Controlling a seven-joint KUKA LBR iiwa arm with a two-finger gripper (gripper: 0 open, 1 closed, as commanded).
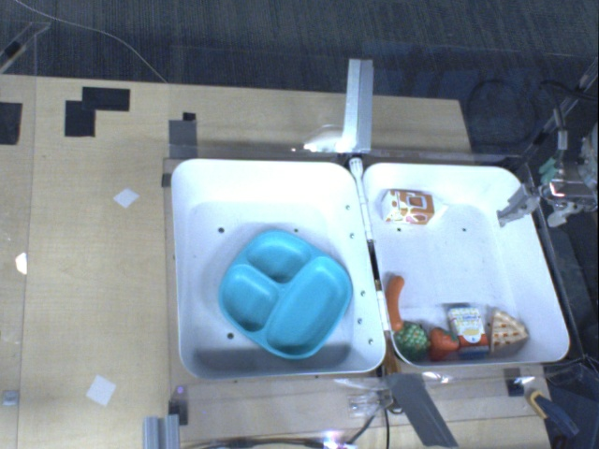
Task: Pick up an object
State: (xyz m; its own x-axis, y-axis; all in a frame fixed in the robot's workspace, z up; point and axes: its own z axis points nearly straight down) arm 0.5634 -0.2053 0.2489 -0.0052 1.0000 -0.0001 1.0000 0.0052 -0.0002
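From the overhead camera you see two white bins side by side on the desk (84,279). The left bin (201,195) holds a blue divided plate (285,293) at its centre. In the right bin (468,241), a snack packet (409,207) lies at eleven o'clock; a carrot (395,299), broccoli (411,341), a small carton (465,325) and a waffle piece (508,330) cluster toward six o'clock. The end effector (552,195) sits at the right bin's two o'clock rim; you cannot tell whether its fingers are apart.
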